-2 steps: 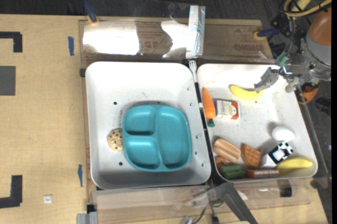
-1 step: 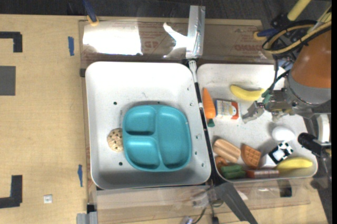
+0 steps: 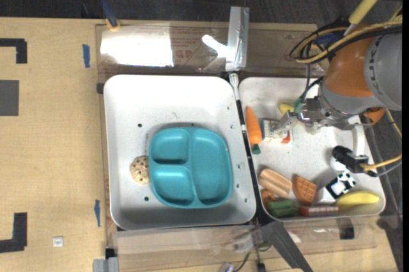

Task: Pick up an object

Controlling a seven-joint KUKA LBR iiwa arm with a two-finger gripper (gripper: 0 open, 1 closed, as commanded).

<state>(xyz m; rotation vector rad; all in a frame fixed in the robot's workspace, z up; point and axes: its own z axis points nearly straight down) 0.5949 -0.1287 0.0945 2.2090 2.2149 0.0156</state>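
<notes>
My gripper [image 3: 280, 130] hangs low over the upper middle of the right bin [image 3: 268, 90], reaching in from the right under the grey and orange arm. Just left of it an orange carrot [image 3: 254, 127] with a green end lies along the bin's left wall. Along the front of that bin lie a tan bread roll [image 3: 275, 181], a brown waffle piece [image 3: 305, 188], a green vegetable [image 3: 281, 206], a yellow banana [image 3: 358, 200] and a small black-and-white toy [image 3: 340, 186]. A small yellow piece [image 3: 285, 109] shows beside the gripper.
The left bin [image 3: 128, 98] holds a teal divided plate [image 3: 190, 166] and a speckled cookie [image 3: 139, 169] at the plate's left edge. A thin red stick [image 3: 317, 209] lies by the right bin's front wall. A metal divider [image 3: 238, 37] stands behind the bins.
</notes>
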